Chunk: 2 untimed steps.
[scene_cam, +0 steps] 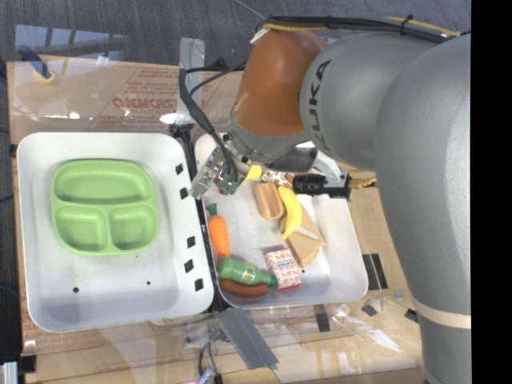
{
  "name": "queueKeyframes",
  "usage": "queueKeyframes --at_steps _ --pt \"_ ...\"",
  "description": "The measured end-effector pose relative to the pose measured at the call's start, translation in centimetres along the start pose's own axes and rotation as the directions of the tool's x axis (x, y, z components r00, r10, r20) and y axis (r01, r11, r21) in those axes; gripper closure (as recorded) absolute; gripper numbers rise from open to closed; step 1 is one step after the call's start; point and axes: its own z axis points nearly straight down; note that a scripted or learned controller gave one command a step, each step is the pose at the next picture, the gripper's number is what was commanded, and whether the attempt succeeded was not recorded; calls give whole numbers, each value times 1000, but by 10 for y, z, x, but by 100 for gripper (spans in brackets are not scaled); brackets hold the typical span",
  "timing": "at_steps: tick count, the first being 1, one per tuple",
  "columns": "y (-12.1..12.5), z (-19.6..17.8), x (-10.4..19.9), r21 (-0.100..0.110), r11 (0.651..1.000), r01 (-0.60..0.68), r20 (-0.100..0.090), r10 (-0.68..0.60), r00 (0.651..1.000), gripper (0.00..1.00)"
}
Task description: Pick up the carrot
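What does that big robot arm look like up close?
The arm is bulky, rounded and grey, with an orange band above the wrist and dark "KUKA" lettering. Black cables loop beside it. The gripper is small, metallic, with a green circuit board.

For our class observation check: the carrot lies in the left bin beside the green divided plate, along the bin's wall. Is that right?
Not quite. The camera view shows the carrot in the right bin, along its left wall, just above a green bottle. The green divided plate sits by itself in the left bin.
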Motion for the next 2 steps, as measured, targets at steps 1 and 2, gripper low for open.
queueKeyframes --at_steps 1,2 --pt "61 23 -1 4 993 -115 -3 115 993 100" --pt "154 -9 36 -2 1000 2 0 -2 1000 100"
